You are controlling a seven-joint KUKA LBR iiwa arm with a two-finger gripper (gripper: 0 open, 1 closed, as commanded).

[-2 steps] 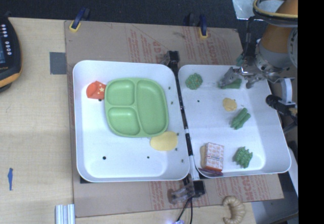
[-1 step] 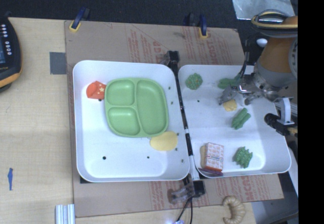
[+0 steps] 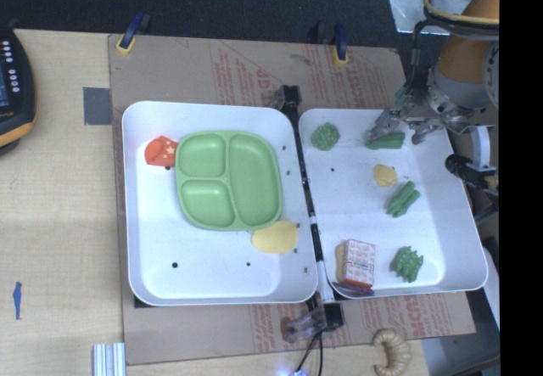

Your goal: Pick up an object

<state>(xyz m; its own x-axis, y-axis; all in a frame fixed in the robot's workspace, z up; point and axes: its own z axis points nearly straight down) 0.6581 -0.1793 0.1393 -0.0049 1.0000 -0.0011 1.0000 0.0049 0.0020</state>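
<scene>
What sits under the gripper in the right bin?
A flat green piece lies on the right bin floor directly below the gripper. The gripper covers its upper edge, so contact cannot be judged.

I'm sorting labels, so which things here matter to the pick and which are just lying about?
In play: gripper; green toy beneath it.
Lying about: green divided plate; red toy; yellow piece; small carton; broccoli piece.
</scene>
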